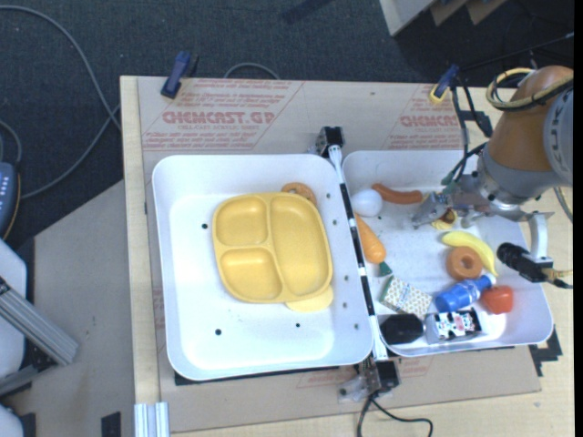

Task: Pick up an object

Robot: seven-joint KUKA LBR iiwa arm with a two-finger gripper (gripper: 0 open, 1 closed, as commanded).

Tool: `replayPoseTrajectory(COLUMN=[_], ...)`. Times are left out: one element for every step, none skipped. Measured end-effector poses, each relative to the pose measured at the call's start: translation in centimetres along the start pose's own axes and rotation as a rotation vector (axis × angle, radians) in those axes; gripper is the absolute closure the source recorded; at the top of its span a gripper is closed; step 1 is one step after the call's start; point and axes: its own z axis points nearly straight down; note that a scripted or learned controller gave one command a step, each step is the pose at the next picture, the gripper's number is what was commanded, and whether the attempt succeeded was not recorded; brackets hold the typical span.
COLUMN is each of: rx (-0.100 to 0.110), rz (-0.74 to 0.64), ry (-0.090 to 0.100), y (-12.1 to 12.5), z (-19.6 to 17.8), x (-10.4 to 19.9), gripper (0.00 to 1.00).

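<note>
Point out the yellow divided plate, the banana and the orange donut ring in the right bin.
yellow divided plate (273, 247): camera view, centre where its dividers meet.
banana (470, 245): camera view, middle of its curve.
orange donut ring (465, 263): camera view, on its band.

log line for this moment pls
arm: over right bin | gripper: near sausage | nothing seen held | left bin: yellow tray
</note>
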Motion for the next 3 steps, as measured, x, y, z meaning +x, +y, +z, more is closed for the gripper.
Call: replayPoseTrajectory(rx=[-0.001, -0.004, -0.005], rz=[0.001, 0.001, -0.002], ry=[0.0, -0.001, 0.0], y=[-9.3, -9.2, -10.3], z=[1.6, 0.5, -9.9], x=[-1.1, -1.0, 3.7], gripper=[0.0, 1.0, 1.0])
